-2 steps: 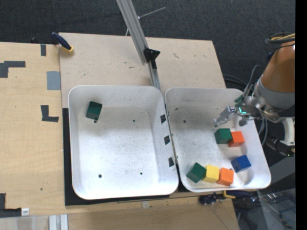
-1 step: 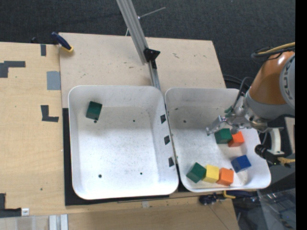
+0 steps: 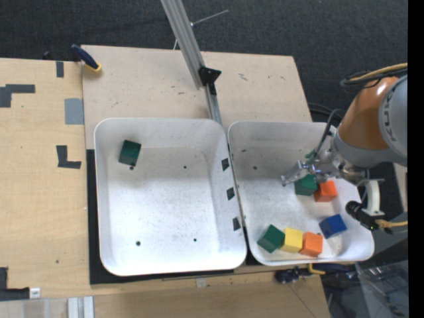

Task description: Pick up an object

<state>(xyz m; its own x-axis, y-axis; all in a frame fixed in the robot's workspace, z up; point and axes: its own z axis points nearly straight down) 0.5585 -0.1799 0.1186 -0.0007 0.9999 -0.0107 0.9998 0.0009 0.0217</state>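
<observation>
Gripper [image 3: 306,172] low in the right bin [image 3: 265,134], right of frame, directly over a green cube [image 3: 305,187] touching an orange cube [image 3: 325,191]. Finger state: cannot tell. Best approach, I judge: straddle green only, clear of orange, then lift straight.

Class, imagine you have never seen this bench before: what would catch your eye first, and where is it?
Probably the arm's orange band at the right, above the gripper reaching down into the right bin over a green block and an orange block. Next, the row of green, yellow and orange blocks near that bin's front edge, and the lone dark green block in the left bin.
</observation>
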